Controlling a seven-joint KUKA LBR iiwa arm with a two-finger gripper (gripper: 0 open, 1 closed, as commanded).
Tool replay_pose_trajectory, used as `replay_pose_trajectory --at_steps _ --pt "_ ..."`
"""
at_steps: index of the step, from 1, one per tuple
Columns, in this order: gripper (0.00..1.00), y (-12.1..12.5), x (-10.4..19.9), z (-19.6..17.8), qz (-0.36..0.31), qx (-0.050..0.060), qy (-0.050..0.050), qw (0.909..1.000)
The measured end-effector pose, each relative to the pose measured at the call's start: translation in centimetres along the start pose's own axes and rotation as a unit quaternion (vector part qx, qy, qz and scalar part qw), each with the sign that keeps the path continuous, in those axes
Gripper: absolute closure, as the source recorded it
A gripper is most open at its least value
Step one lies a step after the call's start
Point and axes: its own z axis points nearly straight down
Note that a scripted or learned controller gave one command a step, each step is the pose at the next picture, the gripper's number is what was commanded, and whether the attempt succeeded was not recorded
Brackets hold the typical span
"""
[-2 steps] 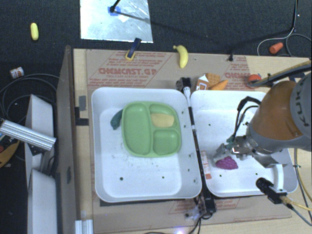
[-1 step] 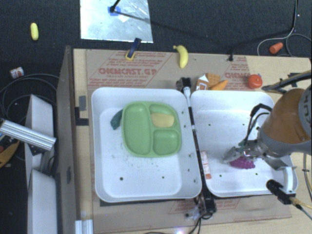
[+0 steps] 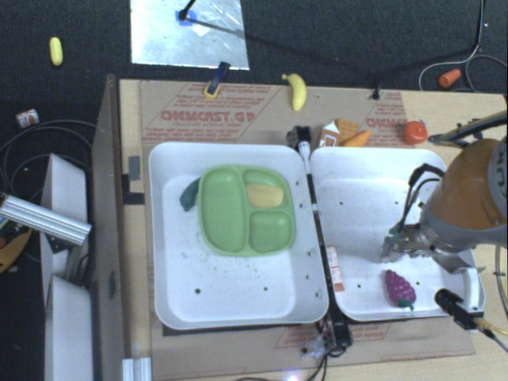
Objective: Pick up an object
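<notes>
2 bins (image 3: 171,236), 1 tray (image 3: 230,213), 1 grape bunch (image 3: 399,286)

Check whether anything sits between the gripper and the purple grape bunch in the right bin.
Nothing visible does. The gripper hangs over the right white bin, and the purple toy grape bunch lies just below it on bare bin floor.

— What could you not make out?
— The arm (image 3: 476,193) ran off the right edge, and the gripper (image 3: 399,244) was too blurred to read its fingers.
— Anything covered?
— The dark green object (image 3: 189,194) lay partly under the green tray's (image 3: 230,213) left rim (shape unclear).
</notes>
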Motion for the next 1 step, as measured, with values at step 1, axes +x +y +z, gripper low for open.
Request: replay_pose_trajectory --at_steps 1 --pt "0.0 -0.01 0.01 0.03 0.0 0.0 0.0 1.0"
